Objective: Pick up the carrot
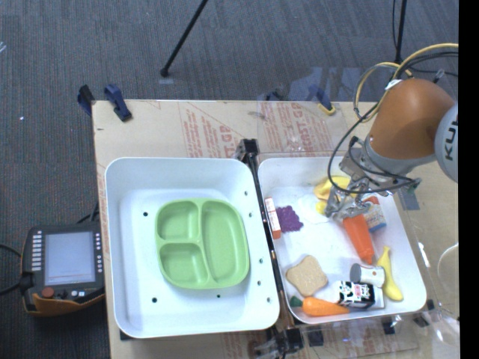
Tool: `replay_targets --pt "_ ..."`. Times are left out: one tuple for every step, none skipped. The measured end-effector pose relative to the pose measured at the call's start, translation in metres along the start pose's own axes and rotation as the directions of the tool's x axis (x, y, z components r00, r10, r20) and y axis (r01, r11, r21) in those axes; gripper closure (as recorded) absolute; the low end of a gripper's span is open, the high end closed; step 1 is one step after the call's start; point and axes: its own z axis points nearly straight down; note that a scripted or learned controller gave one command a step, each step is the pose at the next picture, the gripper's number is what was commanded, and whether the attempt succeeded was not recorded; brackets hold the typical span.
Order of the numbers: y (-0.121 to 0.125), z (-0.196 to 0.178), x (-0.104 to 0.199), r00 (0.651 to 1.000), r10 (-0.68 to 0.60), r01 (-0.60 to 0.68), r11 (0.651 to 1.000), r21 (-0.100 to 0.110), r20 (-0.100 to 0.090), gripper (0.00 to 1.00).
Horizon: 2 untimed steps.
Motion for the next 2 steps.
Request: replay_targets --pt "-0.0179 -0.0049 0.0205 0.977 -0.212 0.212 0.977 0.001 0.001 1.0" --pt "-0.0178 -0.005 0.0204 0.978 -0.21 0.21 0.978 0.0 0.003 0.0"
